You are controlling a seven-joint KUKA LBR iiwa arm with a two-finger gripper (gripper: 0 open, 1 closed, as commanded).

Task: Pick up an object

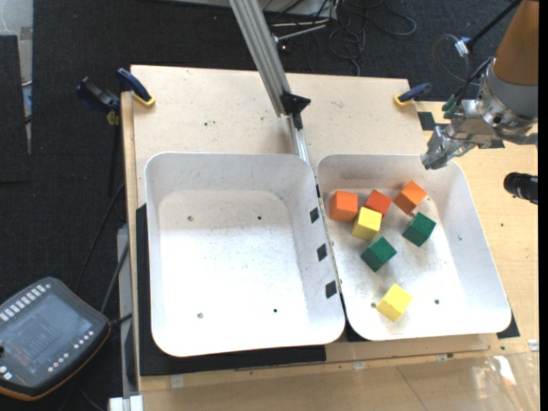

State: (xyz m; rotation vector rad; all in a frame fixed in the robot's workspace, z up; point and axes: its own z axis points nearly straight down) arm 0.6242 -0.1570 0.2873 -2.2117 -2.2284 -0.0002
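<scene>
Approach step, by my judgement: the claw (435,157), grip state unclear, hovers at the right bin's (479,255) one o'clock rim; next it must descend onto the orange cube (412,196) nearby.

Floor: lying dark and carpeted (68,24), carrying tangled black cables (377,11).
Bench: showing a pale wooden top (223,101), gripped by blue-and-yellow clamps (135,86).
Pole: slanting silver aluminium strut (257,41).
Corner: resting grey handheld control pendant (43,336).

Three orange blocks (343,205), two yellow (368,223), two green (378,253)
</scene>
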